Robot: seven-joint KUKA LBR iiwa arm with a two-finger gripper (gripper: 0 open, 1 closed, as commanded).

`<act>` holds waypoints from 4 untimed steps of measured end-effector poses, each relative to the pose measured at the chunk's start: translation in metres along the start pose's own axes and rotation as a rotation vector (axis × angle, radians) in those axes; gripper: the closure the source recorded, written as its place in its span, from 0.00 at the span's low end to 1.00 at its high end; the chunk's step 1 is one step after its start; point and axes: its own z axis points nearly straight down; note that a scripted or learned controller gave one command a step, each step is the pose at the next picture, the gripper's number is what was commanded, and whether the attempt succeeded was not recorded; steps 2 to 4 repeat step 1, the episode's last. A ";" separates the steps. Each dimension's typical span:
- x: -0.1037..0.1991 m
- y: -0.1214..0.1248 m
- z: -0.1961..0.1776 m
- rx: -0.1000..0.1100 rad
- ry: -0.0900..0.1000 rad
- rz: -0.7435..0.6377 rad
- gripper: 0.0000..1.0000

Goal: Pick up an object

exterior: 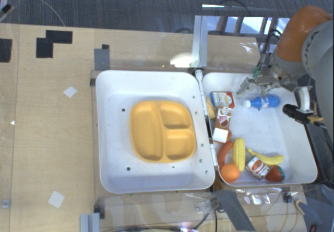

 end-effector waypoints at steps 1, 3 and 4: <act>-0.041 -0.004 -0.043 -0.004 -0.004 -0.287 0.00; -0.041 -0.004 -0.043 -0.004 -0.004 -0.287 0.00; -0.041 -0.004 -0.043 -0.004 -0.004 -0.287 0.00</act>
